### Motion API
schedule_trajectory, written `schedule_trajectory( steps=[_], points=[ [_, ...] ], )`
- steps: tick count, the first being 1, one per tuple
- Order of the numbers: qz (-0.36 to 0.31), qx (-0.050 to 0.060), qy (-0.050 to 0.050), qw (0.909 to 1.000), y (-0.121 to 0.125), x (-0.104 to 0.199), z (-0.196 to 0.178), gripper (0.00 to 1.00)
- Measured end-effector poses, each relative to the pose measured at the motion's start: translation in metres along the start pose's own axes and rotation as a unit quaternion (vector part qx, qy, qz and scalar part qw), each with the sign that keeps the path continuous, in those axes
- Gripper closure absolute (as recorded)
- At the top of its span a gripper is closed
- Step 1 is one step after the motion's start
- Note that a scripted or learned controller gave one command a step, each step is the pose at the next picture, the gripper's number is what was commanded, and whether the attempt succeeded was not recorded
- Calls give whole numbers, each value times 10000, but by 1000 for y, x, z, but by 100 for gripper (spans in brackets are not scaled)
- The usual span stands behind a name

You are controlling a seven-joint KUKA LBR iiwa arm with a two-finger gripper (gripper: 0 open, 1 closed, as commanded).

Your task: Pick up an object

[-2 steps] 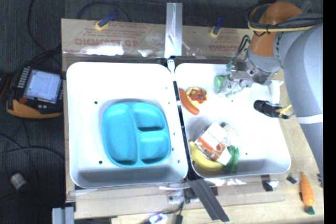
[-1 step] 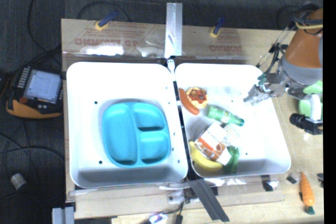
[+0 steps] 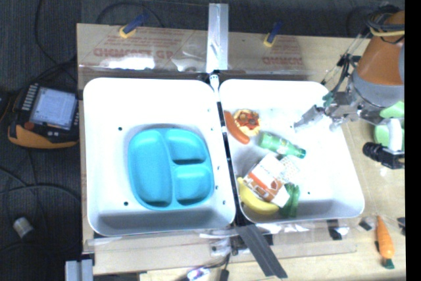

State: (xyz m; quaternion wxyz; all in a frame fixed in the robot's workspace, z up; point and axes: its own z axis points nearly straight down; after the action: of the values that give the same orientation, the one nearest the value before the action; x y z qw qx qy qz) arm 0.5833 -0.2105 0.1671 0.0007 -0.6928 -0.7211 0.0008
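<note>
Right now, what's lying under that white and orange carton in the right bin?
Under the carton a yellow banana sticks out at its lower left, and a dark green item shows at its lower right. The carton covers the rest of both, so how far they run beneath it cannot be seen.

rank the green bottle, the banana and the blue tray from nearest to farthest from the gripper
Measured from the gripper in the camera view:
1. green bottle, right bin, just left of and below it
2. banana, right bin's front corner
3. blue tray, left bin
</note>
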Motion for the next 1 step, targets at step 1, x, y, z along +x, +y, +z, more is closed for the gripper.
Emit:
schedule_trajectory(
  steps=[1],
  points=[
    [304,-9,3,9995,-22,20,65,0]
  ],
)
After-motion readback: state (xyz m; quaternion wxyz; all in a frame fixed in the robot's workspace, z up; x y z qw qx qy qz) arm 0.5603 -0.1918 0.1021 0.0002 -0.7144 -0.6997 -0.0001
